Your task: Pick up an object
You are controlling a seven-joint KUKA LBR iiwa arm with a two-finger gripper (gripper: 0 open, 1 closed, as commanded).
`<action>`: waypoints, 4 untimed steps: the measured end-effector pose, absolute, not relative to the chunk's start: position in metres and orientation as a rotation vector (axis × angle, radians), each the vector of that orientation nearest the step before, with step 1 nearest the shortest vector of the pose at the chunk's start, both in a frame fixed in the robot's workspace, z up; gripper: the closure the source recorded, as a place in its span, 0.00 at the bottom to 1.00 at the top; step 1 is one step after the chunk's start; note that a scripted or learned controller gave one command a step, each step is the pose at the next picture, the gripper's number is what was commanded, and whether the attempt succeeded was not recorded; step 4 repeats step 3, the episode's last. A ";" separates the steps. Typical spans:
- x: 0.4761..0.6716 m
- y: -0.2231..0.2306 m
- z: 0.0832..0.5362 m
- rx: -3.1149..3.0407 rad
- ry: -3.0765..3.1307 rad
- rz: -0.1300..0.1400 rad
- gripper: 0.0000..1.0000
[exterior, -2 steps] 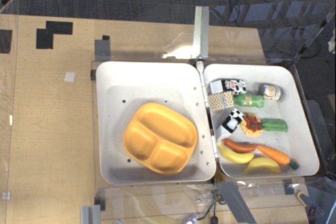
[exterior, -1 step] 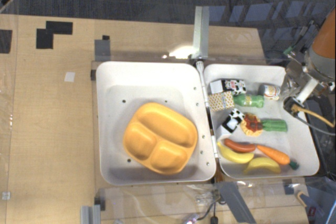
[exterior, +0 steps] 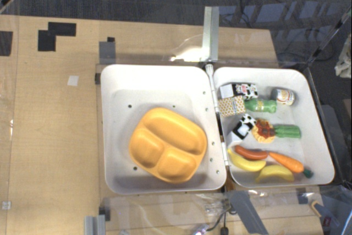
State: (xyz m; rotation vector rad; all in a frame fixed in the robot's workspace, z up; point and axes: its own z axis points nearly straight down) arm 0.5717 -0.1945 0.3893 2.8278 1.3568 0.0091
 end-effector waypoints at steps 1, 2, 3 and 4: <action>0.622 -0.175 0.436 2.960 1.042 0.008 1.00; 0.603 -0.196 0.214 2.912 1.179 0.001 1.00; 0.604 -0.196 0.215 2.912 1.178 0.003 0.00; 0.604 -0.196 0.215 2.912 1.178 0.003 0.00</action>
